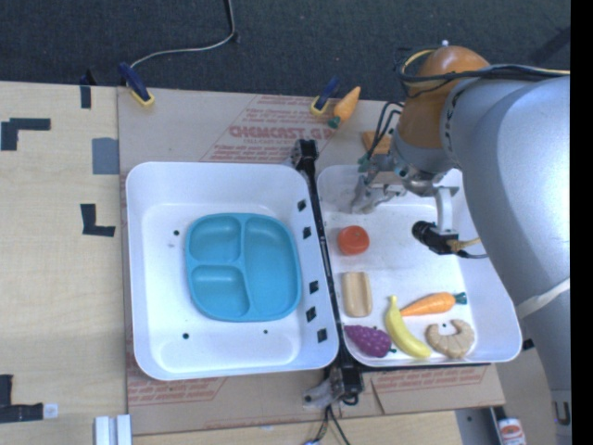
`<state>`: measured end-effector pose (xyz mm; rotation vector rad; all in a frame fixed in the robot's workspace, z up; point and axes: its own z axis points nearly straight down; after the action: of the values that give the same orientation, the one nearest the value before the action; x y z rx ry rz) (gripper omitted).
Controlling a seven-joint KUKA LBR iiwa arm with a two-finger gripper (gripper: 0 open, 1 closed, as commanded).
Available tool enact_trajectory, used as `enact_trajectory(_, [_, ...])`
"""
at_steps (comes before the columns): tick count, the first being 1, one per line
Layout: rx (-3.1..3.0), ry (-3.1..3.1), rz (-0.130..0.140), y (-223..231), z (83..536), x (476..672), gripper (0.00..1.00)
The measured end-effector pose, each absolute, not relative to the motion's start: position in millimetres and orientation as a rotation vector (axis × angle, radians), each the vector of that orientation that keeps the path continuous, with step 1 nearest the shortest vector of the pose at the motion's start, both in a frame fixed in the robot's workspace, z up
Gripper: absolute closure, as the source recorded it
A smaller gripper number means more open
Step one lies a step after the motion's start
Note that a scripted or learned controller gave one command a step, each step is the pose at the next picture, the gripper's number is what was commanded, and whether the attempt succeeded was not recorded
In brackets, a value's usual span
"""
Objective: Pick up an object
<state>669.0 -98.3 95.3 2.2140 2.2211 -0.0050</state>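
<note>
Nearest the viewer in the right bin lie a purple grape bunch, a banana, a pretzel-like pastry and a carrot; behind them a bread roll, then a round orange-red fruit. The left bin holds a blue divided plate. Farthest back, the hand hangs over the right bin's far end — grasping nothing, though whether it is released or clenched cannot be told.
</note>
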Motion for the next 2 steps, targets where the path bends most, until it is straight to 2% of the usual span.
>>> enact_trajectory(1, [2.214, 2.221, -0.005, -98, 95, 668.9, 0.0])
enact_trajectory(2, [2.219, 2.224, 0.002, -16, 185, 619.5, 0.0])
